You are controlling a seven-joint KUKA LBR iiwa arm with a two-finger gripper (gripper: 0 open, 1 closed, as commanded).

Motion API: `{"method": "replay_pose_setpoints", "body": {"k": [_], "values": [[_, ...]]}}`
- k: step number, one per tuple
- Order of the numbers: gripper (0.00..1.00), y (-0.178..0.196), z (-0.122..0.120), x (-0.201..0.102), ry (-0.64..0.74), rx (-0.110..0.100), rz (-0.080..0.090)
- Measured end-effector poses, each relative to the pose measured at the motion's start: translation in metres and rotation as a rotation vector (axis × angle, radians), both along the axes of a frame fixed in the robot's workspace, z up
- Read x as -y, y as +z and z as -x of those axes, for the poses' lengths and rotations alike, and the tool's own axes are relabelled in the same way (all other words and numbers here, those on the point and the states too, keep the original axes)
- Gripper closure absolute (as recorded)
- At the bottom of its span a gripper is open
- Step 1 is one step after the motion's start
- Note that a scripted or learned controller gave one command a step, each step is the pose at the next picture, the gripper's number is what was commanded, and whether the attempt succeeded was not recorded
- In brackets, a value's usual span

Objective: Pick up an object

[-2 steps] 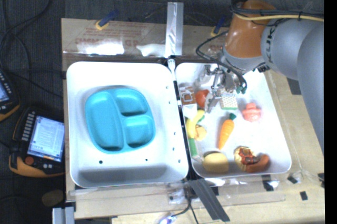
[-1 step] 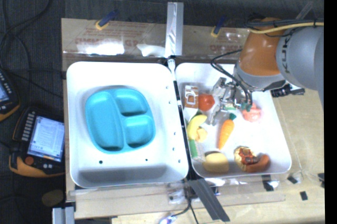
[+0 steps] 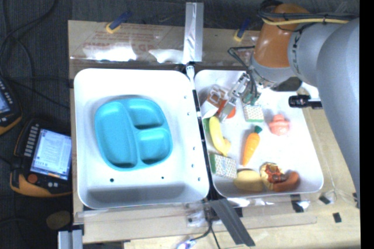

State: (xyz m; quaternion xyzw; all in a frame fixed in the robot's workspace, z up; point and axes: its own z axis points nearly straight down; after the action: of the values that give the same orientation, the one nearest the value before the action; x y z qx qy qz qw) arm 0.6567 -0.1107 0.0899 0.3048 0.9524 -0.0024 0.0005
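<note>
Over the far part of the right bin, the gripper hangs low, a cluster of grey metal and clear plastic at the end of the smooth grey arm with its glossy orange band. Whether its fingers are spread or closed cannot be told; the parts blur together, and nothing can be made out between them.

Just beside the gripper, on its left and slightly nearer, lies a small red piece, partly hidden. Nearer still curves a yellow banana with a green tip, smooth and plastic-looking. To its right stands a tapered orange carrot with a green top. A small speckled square block lies just far of the carrot, and a rounded pink object sits to the right. Along the near wall of the bin rest a patterned green-and-white cube, a pale oval potato-like lump, and a dark reddish, glossy item touching it.

The left bin, a shallow white tray with rounded corners, bears a turquoise divided plate with three moulded compartments.

Far of both bins lies a flat brown board under clear wrinkled film, with a shiny metal strip upright between them.
</note>
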Motion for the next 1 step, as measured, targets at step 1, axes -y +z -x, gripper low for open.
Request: {"method": "replay_pose_setpoints", "body": {"k": [1], "values": [[0.00, -0.0001, 0.0519, 0.0639, -0.110, 0.012, 0.000]]}}
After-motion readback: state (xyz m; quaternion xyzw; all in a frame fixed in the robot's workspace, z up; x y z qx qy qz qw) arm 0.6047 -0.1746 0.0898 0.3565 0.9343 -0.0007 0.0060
